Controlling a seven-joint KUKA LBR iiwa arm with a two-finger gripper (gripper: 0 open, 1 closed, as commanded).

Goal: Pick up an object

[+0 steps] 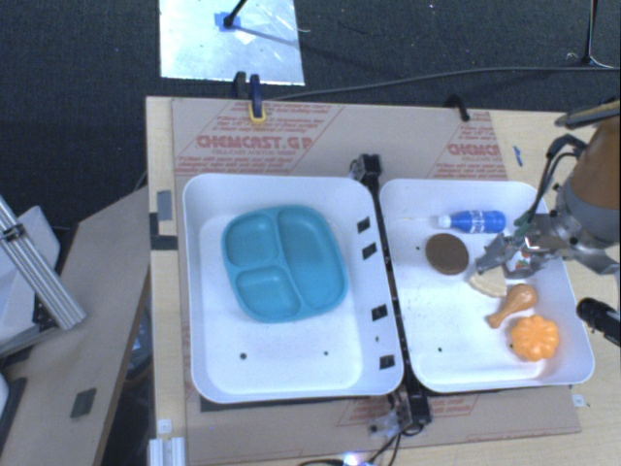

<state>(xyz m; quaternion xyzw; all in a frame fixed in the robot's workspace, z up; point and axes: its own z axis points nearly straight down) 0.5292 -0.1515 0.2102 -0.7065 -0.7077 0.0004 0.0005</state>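
Observation:
The right bin (427, 357) holds a blue and white bottle (473, 221), a brown round disc (447, 253), a cream flat piece (488, 284), a tan drumstick (514, 304) and an orange pumpkin (535, 337). My gripper (507, 256) hangs low over the right side of that bin, just right of the brown disc and above the cream piece. Its metal fingers point left and down. I see nothing clearly held between them.
The left bin (209, 357) holds a teal divided plate (284, 262). A black hinge strip with clips (378, 270) runs between the two bins. The arm's grey body (594, 197) enters from the right edge.

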